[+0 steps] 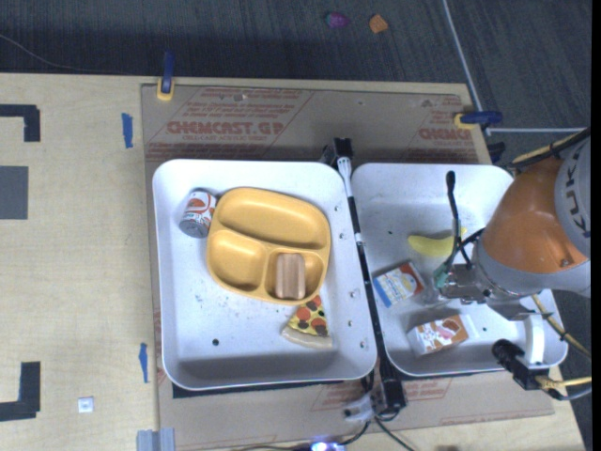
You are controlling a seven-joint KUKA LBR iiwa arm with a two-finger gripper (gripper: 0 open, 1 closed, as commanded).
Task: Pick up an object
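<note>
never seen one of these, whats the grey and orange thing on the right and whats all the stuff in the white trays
That is a robot arm reaching in from the right, filmed by one fixed camera looking down at a slant. Its gripper hangs low over the right bin; nothing can be seen in its grasp. That bin holds a yellow banana and two small food packets. The left bin holds a yellow divided plate, a small can and a toy pizza slice.
</note>
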